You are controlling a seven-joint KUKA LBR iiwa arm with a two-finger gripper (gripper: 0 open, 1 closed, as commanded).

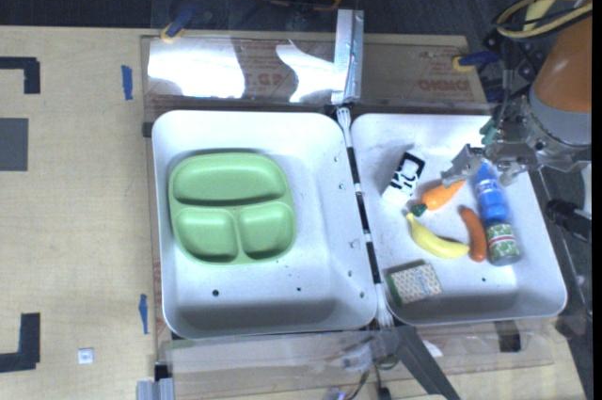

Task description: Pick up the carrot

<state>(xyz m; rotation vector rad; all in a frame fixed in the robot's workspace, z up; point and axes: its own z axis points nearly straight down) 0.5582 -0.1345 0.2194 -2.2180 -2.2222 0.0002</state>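
The carrot (444,195) is orange with a green tip and lies in the right bin (541,290), slanting up to the right. My gripper (486,163) hangs just above and to the right of it, open. One grey finger (460,165) is close over the carrot's thick end. The cap of a blue bottle (494,217) shows between the fingers, and nothing is held.
In the right bin a banana (438,240) lies just below the carrot, with a red sausage (473,233) between it and the bottle. A black-and-white card (406,172) and a speckled sponge (414,281) are also there. A green divided tray (231,204) sits in the left bin (179,295).
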